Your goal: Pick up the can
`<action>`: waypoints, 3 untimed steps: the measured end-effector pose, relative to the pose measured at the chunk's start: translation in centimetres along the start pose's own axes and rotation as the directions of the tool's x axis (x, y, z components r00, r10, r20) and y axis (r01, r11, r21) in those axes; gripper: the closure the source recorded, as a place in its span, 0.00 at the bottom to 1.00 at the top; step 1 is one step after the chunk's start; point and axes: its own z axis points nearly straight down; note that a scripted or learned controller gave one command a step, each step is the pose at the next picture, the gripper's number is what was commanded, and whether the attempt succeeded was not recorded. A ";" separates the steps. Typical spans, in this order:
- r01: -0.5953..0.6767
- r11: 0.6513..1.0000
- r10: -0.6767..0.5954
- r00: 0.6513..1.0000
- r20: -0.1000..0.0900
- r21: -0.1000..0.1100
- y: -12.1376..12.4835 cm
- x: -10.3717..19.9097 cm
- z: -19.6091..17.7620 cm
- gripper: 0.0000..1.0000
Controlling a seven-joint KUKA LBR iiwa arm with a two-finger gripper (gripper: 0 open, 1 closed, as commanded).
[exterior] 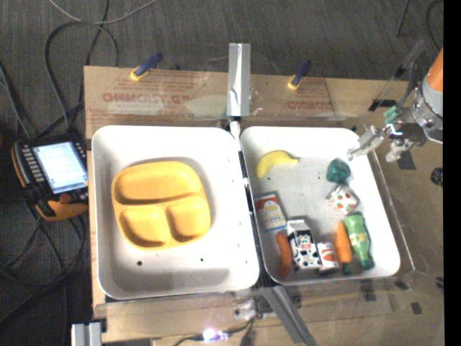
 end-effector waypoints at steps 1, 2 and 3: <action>0.012 1.000 -0.012 1.000 -0.002 0.001 -4.6 -0.8 13.2 0.00; 0.014 1.000 -0.014 1.000 -0.008 -0.007 -0.1 0.0 17.5 0.00; -0.082 0.997 0.082 0.997 -0.004 0.000 -3.0 -0.5 14.6 0.00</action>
